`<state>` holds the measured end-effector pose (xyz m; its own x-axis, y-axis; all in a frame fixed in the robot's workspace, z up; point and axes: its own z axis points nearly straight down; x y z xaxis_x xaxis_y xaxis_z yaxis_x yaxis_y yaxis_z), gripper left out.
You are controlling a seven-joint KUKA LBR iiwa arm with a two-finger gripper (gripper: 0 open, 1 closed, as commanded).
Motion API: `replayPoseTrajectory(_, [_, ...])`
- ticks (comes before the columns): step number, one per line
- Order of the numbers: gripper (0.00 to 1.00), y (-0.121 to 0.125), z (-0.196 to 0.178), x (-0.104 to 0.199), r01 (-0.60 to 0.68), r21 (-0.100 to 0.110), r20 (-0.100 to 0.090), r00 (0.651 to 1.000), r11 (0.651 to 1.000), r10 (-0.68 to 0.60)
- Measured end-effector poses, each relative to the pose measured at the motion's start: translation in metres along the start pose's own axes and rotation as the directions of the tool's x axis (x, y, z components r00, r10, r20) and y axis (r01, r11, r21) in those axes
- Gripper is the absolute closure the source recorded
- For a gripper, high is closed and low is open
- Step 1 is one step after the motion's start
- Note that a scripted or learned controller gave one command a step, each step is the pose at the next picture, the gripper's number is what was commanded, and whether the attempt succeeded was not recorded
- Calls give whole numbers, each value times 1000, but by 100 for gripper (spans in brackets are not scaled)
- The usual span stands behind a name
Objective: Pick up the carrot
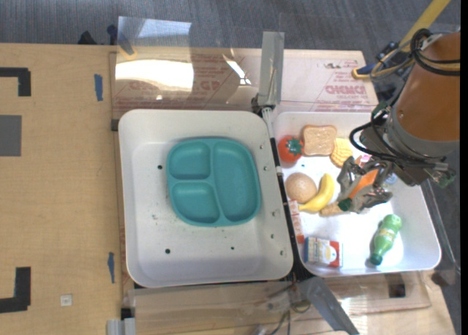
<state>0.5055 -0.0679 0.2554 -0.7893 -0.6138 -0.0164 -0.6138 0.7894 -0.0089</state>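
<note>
Orange plastic carrot sits mid-right in the right bin beside the banana, probably light, stiff and a bit slick, so grab mid-body; gripper is right over it, can't tell jaw state.

Grey arm entering from the right, orange band above the wrist, reaching down at a slant. Two-finger gripper low at the arm's end, fingers closed on an orange carrot.
</note>
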Motion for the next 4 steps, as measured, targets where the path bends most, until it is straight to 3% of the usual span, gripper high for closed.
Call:
replayPoseTrajectory(3, [100,-2,-32,-7,-6,12,22,1000,1000,6])
replayPoseTrajectory(4, [100,-74,18,77,-47,-8,-16,999,999,46])
